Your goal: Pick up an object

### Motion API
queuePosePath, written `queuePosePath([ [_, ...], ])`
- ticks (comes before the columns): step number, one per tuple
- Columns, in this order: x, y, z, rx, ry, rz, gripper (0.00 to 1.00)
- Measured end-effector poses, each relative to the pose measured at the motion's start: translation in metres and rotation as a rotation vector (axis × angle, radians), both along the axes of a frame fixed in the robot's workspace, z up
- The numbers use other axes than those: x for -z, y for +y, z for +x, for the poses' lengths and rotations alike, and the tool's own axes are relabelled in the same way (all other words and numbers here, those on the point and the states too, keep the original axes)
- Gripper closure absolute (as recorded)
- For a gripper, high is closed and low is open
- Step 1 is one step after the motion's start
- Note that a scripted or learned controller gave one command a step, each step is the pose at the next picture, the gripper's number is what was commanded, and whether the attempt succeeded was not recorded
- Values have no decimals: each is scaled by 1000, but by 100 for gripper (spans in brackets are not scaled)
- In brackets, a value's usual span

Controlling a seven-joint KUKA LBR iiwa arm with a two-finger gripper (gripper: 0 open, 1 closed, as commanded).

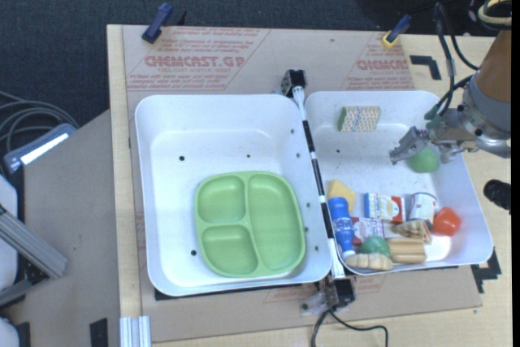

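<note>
End effector apparently touching green ball; fingers unclear.

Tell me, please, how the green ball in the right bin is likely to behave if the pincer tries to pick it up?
The green ball looks round and smooth, so it would probably roll or squirt out of a loose pinch. It lies close to the right bin wall, by the pincer, which might limit its escape.

Green sectioned plate in left bin, blue clamp
</note>
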State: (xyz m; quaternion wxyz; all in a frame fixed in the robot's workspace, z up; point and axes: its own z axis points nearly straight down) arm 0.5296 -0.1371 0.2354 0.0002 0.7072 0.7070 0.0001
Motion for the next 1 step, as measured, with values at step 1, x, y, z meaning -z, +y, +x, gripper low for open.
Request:
queuePosePath([
  [1,54,-47,-28,1,2,0,0],
])
